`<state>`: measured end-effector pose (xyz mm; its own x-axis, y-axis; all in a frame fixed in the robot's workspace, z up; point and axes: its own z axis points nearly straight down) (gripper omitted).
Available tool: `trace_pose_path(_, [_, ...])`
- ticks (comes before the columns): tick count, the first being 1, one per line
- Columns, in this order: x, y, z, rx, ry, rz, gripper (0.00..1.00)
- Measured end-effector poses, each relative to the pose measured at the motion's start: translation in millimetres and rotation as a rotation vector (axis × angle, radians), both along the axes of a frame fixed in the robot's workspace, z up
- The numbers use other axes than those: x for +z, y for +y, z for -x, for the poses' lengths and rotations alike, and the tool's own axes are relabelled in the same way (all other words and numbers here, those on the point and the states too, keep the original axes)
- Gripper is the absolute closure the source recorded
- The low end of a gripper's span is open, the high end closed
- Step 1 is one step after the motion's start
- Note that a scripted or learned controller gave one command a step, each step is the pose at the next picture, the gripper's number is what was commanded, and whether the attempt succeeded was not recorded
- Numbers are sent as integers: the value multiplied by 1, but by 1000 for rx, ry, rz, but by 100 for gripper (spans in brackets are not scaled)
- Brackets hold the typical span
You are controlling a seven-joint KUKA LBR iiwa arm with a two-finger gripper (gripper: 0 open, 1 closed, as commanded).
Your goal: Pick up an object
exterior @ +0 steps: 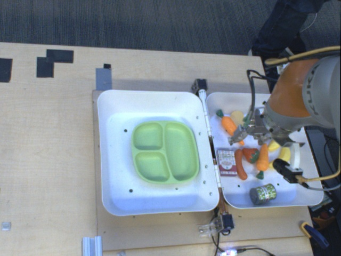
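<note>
- Nearest the camera in the right bin [309, 199] lies a small green can [264, 193] on its side, apart from the rest of the pile.
- A little further in sit a red sausage [241, 167], a small printed card [226, 161] by the bin's left wall, and an orange carrot-like piece [263, 158].
- My gripper [249, 134] is down among these things, just above the sausage, beside a second carrot [229, 125]; nothing shows between its fingers, and whether they are apart or together I cannot tell.
- The left bin [114, 196] holds a green divided plate [165, 152], well away from my arm.
- I judge I am at the reaching step, nothing lifted yet. Next I need to settle squarely over one piece, likely a carrot, close on it and rise straight without dragging its neighbours.
</note>
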<state>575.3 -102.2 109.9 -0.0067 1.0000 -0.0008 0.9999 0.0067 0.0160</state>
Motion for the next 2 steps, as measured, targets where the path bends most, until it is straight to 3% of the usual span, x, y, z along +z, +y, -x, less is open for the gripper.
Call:
trace_pose_path(1, [11,1,-1,2,-3,-1,100])
trace_pose_path(2, [11,1,-1,2,-3,-1,0])
